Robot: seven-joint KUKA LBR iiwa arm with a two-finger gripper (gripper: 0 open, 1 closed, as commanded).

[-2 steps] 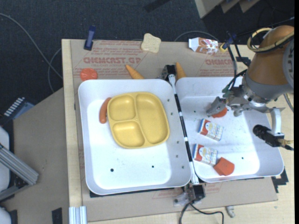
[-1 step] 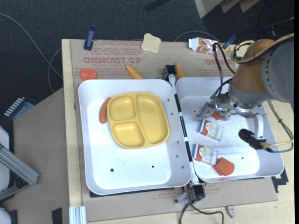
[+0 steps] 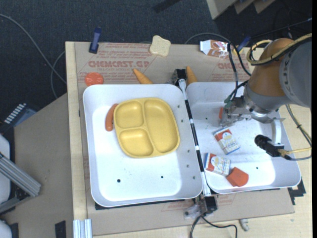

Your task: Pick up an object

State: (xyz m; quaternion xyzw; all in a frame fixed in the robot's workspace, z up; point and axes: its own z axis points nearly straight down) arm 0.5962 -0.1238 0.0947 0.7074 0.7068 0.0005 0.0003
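In the right bin point(image 3: 277, 175), my gripper point(image 3: 231, 114) hangs low over the back left part, under the grey wrist and orange band. A small red thing point(image 3: 221, 113) shows right at its left side, and I cannot tell whether it is gripped. A small white and red carton point(image 3: 227, 141) lies just in front of the gripper. A second carton point(image 3: 218, 163) and a red block point(image 3: 238, 177) lie near the bin's front edge.
The left bin point(image 3: 143, 182) holds a yellow divided plate point(image 3: 146, 127) with a red sausage point(image 3: 109, 118) beside it. On the cardboard behind the bins lie a bread slice point(image 3: 160, 45), a carrot point(image 3: 142, 76), an orange disc point(image 3: 93, 78) and a blue item point(image 3: 94, 39).
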